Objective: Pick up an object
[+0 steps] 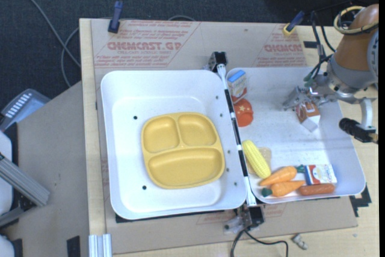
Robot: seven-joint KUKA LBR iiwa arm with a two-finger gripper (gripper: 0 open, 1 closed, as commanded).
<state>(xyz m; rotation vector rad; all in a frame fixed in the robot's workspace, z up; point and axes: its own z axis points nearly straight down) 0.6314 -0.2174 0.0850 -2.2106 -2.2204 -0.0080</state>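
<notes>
The gripper (307,100) hung at three o'clock in the right bin (283,129), seemingly gripping a small brown carton (308,115); the left bin (120,129) held a yellow tray (182,148).

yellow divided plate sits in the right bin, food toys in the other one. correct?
Not quite. The camera view shows the yellow divided plate in the left bin, not the right. The food toys, such as the corn and carrots, lie in the other bin, as you said.

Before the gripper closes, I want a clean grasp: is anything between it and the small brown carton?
Nothing visible. The gripper sits right over the small brown carton in the right bin; the tomato and blue-topped carton lie well apart.
</notes>
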